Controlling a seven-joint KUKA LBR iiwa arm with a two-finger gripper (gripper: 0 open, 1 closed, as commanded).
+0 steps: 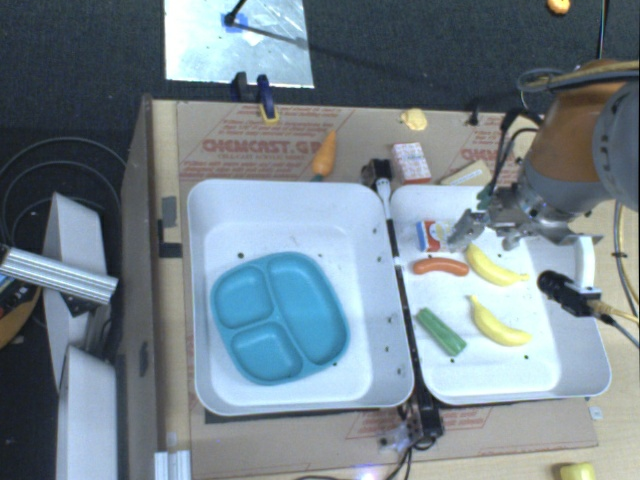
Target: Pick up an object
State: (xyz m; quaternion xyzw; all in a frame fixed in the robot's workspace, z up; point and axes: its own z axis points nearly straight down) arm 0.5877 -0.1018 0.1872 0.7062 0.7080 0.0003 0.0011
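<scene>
The arm [590,148] is reaching in from the right, its orange band sitting above a grey wrist, and it is leaning down over the upper part of the right bin [580,368]. The gripper [470,230] is hanging low over that bin's upper middle, just above the sausage [441,266] and beside the small red, white and blue packet [429,235]. Whether the fingers are open or closed cannot be told from here, since the grey metal there is blurring together; nothing is showing between them.

All the loose objects are lying in the right bin. The sausage is orange-red, short and rounded, lying crosswise just right of the divider between the bins. Two bananas are lying there too: one banana [494,268] is sitting just right of the sausage, yellow and curved, and the second banana [498,324] is lying below it, toward the bin's middle. One green stick [441,331], tilted, is resting below the sausage, near the divider.

The left bin [230,208] is carrying one blue tray [280,316] with three compartments, sitting left of the sausage and well apart from it.

On the desk [250,138] above the bins one carrot [324,154] and one small pink-and-white box [411,161] are lying.
</scene>
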